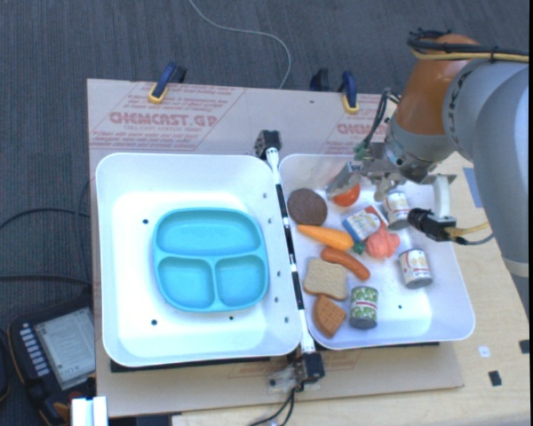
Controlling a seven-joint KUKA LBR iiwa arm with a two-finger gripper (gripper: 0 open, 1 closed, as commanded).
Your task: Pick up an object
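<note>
Several toy foods lay crowded in the right bin, presumably tipped there so the arm had plenty to choose from. Nearest me, well below the jaws, stood a green-labelled can beside a cracker and a slice of bread. Further in toward the jaws lay a sausage, a carrot, a pink lump and a second can on its side. Just below the jaws sat a small blue-and-white packet and a brown disc off to their left.

The jaws hung low over the bin's far corner, right above a red piece; I judged that the likely target. I could not tell whether they stood apart or together, nor whether they touched it.

Far off to their left, the other bin held a blue divided tray, all on the worktop.
</note>
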